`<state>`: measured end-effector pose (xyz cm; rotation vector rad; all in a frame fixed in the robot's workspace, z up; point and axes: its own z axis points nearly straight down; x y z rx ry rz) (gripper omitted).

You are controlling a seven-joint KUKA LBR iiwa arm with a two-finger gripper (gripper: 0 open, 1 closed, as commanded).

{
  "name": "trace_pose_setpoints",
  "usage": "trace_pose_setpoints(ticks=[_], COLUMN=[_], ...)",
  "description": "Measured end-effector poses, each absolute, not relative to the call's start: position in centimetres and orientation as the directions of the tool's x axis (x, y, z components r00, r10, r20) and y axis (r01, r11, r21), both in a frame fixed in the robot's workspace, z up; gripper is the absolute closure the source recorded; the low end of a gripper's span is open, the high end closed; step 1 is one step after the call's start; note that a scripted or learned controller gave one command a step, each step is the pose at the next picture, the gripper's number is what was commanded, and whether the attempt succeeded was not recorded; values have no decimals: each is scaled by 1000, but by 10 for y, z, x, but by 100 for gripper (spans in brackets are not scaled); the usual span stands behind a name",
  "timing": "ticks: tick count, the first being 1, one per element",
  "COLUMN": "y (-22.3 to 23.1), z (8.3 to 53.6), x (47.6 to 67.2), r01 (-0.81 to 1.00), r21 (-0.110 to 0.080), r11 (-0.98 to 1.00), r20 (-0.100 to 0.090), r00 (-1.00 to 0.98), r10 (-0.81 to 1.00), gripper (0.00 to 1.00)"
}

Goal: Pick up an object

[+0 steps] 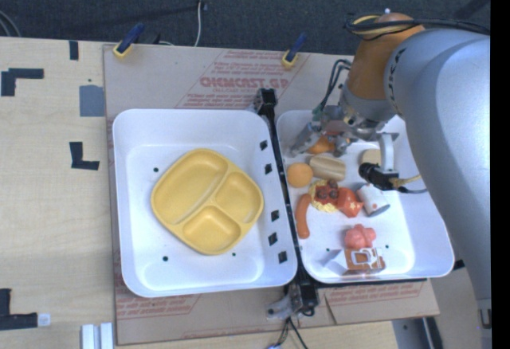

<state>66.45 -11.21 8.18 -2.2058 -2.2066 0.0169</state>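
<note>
The right bin (430, 248) holds several toy foods. My gripper (321, 138) is down at the bin's far left end, below the orange wrist band, and stands open. One grey finger (300, 140) reaches left toward the divider; the other (341, 141) is on the right. A small orange piece (321, 147) lies between the fingers, not clamped. A tan bread roll (328, 168) and an orange ball (300, 174) lie just in front of the gripper.
The left bin (131, 260) holds a yellow divided plate (208, 200). The right bin also has a red sausage (304, 216), a red and yellow piece (336, 198), a white cylinder (371, 198), a pink-red piece (360, 237) and an orange and white piece (365, 260). The arm covers the right bin's far right side.
</note>
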Motion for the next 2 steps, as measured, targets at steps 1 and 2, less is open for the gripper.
trace_pose_setpoints(ticks=[1,2], y=[-112,-108], z=[82,82], x=[664,664], r01=[1000,1000], r21=[-21,-19], r11=[-2,-3], r20=[5,0], r00=[2,3], r10=[1000,1000], gripper=[0,0])
